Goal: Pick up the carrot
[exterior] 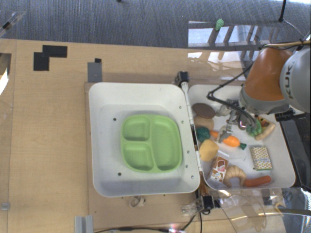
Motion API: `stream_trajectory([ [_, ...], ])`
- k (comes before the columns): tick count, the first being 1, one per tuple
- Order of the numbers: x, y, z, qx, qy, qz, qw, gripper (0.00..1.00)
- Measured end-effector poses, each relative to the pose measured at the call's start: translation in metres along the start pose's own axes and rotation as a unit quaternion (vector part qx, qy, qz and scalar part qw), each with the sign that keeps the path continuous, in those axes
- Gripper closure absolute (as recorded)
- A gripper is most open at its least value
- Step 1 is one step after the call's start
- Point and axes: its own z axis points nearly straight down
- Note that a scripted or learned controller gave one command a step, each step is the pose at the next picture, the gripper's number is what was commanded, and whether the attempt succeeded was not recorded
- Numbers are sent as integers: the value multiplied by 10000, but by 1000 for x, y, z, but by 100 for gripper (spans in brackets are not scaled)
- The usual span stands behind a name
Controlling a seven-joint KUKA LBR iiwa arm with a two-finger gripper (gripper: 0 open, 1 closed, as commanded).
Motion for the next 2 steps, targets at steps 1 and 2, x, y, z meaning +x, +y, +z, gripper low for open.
stream_trajectory([
  [1,53,-4,-2,6,-20,685,9977,0],
  [2,49,-1,-15,-5,-65,649,9979,100],
])
